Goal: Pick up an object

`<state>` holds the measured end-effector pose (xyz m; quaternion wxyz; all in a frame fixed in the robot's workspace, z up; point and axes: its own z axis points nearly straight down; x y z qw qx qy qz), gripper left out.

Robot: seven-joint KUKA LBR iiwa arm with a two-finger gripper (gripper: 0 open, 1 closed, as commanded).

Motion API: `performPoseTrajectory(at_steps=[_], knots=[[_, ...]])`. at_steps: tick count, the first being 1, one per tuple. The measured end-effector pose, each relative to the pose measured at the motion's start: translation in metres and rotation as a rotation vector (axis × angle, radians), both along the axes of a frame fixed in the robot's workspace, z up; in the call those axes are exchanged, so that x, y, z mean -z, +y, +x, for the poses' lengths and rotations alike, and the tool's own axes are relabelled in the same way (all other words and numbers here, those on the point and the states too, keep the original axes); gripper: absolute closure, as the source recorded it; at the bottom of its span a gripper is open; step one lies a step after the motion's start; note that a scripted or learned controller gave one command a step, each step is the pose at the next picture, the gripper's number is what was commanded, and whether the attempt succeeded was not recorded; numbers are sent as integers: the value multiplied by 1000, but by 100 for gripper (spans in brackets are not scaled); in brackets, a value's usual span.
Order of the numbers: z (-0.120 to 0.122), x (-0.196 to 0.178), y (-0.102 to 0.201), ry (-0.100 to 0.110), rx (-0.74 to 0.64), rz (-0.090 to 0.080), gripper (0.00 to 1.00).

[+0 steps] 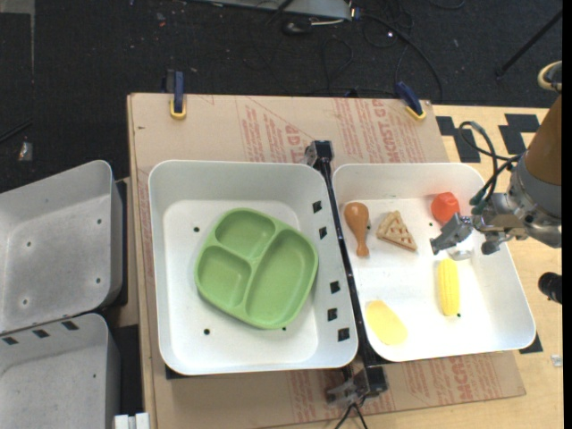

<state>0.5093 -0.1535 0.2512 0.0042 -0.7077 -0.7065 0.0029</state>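
Note:
The right bin [509,329] holds several toy foods. A brown drumstick [358,225] lies at its left, with a tan pizza-like wedge [396,231] beside it. A red piece [445,207] sits near the back, a yellow corn cob [448,287] lies towards the right, and a pale yellow slice [386,322] rests at the front. My gripper [465,243] hangs open just above the top end of the corn cob and in front of the red piece. Nothing is between its fingers.
A green three-compartment plate [257,267] lies in the left bin [170,329]. A black divider with clips [338,266] runs between the bins. Grey trays [54,239] stand off the bench at the left. Clamps [178,94] hold the board's back edge.

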Motion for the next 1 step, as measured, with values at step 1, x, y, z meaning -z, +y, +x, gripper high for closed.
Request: performPoseTrajectory(at_steps=[1], knots=[[2, -5, 0, -9, -3, -2, 0]])
